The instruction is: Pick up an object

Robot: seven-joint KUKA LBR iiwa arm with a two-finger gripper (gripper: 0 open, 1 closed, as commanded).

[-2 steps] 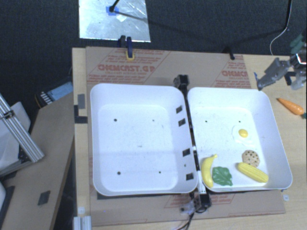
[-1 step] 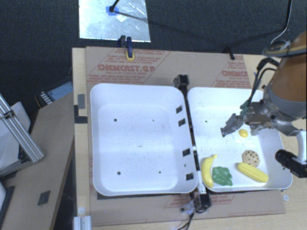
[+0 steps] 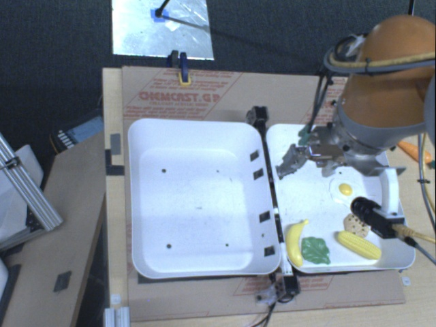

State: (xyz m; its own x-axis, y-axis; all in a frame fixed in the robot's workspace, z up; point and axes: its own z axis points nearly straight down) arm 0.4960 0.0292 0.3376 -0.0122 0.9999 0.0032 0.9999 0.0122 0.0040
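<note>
While the hand [image 3: 289,161] hovers, banana [image 3: 295,242] touches green toy [image 3: 315,250].

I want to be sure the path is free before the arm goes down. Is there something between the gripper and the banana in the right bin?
Nothing visible stands between them. The gripper is above the upper left part of the right bin; the banana lies nearer the front, by the bin's left wall, with bare white floor between. The green piece touches the banana's right side, off that line.
</note>
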